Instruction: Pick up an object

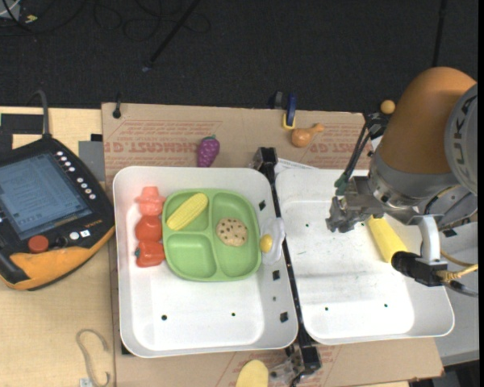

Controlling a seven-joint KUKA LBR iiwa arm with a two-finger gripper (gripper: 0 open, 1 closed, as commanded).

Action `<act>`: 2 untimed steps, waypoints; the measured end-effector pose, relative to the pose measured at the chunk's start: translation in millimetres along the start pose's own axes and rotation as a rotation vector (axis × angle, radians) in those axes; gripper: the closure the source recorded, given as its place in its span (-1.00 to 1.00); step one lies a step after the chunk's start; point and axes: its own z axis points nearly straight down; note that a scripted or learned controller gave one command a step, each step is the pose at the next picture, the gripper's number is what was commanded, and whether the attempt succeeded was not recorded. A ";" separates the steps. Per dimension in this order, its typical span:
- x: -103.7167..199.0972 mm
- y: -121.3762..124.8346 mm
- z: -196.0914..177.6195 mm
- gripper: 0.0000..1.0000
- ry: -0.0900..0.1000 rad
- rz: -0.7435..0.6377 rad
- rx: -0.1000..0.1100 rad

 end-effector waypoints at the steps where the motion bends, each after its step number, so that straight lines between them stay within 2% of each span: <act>1: 1.7 3.3 8.5 1.00 0.000 0.000 0.003; 2: -1.7 -7.4 1.5 1.00 0.000 -0.001 0.003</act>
